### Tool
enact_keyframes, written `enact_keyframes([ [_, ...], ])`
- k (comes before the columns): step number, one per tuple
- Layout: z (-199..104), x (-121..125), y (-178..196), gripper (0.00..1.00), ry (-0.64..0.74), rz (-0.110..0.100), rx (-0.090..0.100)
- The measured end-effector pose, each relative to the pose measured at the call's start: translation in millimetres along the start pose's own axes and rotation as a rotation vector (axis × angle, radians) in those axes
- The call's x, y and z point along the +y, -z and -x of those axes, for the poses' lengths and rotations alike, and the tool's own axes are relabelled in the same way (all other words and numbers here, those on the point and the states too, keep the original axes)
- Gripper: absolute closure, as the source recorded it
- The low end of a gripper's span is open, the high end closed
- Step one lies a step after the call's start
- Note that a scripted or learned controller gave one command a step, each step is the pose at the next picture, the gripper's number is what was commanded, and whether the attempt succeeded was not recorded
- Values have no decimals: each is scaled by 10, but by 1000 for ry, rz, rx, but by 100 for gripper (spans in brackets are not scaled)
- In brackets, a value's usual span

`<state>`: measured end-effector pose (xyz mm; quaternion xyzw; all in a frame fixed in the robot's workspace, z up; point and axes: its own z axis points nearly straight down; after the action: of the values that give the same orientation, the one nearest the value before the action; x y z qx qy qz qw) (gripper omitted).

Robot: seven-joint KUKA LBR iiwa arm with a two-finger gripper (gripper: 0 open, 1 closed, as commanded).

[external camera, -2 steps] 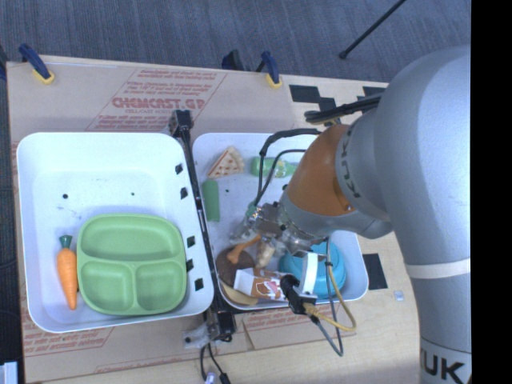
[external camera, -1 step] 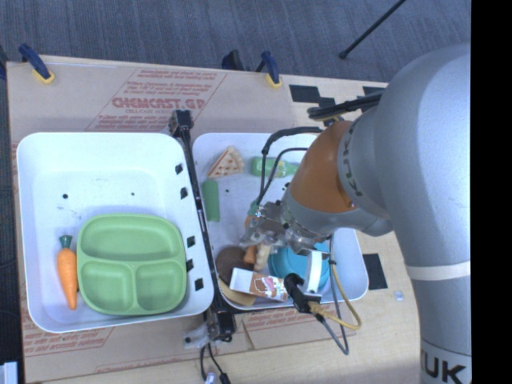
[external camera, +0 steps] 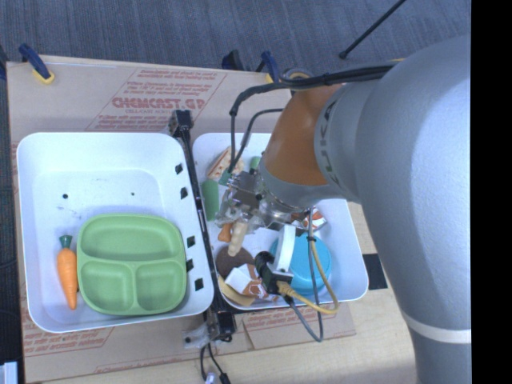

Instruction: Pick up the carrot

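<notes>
- Camera view: the carrot (external camera: 67, 272) is lying in the left bin (external camera: 48, 154), along that bin's left wall and toward its near-left corner, with its green top pointing to the far side of the table (external camera: 96, 86) and its tip pointing to the near side.
- It is resting just beside the green divided plate (external camera: 132, 264), in the narrow strip between the plate's left rim and the bin wall; whether it is touching the plate cannot be told.
- That strip is looking tight, so a grasp from above would probably have to close along the carrot's width, with one finger coming down next to the plate's rim.
- The gripper (external camera: 240, 214) is hanging over the right bin (external camera: 352, 274), near the wall shared with the left bin, above a clutter of small items that includes a blue cup-like object (external camera: 298, 264) and some brown pieces.
- The arm (external camera: 384, 134) is reaching in from the right edge of the table, its orange band bending down toward the wrist, and it is covering much of the right bin.
- Whether the gripper is spread or closed cannot be told, as the wrist and the clutter are masking it.
- The gripper is well apart from the carrot, so the task is judged as not yet done; the whole plate is lying between them.
</notes>
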<state>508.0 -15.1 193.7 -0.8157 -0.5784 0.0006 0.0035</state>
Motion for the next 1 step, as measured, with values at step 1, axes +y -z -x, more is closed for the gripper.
enact_keyframes([
  [1, 581, -131, 2100, 100, 18, 14, -6],
])
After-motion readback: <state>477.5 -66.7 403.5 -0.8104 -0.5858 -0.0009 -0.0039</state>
